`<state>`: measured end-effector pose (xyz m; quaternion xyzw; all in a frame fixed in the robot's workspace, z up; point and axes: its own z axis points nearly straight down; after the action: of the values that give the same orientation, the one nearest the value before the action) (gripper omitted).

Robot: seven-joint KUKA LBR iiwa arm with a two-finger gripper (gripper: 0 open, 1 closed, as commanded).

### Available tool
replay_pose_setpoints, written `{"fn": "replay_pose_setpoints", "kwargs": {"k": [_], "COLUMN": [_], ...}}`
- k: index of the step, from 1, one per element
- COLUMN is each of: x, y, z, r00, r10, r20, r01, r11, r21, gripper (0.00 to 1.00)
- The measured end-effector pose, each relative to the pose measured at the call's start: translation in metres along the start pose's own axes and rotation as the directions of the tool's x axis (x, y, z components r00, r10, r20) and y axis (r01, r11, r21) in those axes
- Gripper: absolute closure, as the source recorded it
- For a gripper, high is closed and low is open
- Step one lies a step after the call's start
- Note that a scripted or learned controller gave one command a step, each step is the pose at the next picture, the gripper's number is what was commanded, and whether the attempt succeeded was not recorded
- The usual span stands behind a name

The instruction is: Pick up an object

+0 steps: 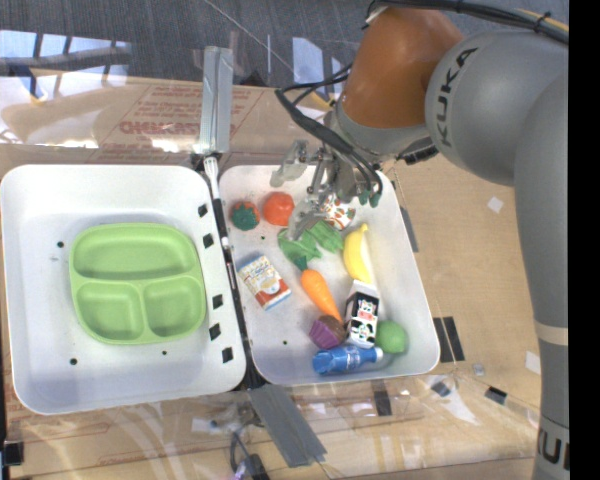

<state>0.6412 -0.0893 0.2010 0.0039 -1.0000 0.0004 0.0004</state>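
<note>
The right bin (410, 268) holds several toy foods: a red tomato (278, 208), a small dark green and red piece (244, 215), a green leafy vegetable (315, 240), a yellow banana (357, 253), an orange carrot (319, 290) and a small snack box (264, 280). A black-and-white milk carton (362, 315), a purple item (327, 332), a blue bottle (347, 359) and a green apple (392, 338) lie at the near end. My gripper (320, 196) hangs low over the bin's far end, just above the leafy vegetable and right of the tomato.
The left bin (30, 228) holds a green divided plate (138, 281). A metal divider post (215, 98) rises between the bins at the back. The grey arm with its orange band (400, 63) crosses above the right bin's far right corner.
</note>
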Motion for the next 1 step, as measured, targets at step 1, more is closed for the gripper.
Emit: {"fn": "replay_pose_setpoints", "kwargs": {"k": [1], "x": [0.0740], "y": [-0.0153], "z": [0.1022], "r00": [1.000], "r10": [-0.018], "r20": [0.017], "r01": [0.018], "r11": [1.000], "r21": [0.001], "gripper": [0.00]}}
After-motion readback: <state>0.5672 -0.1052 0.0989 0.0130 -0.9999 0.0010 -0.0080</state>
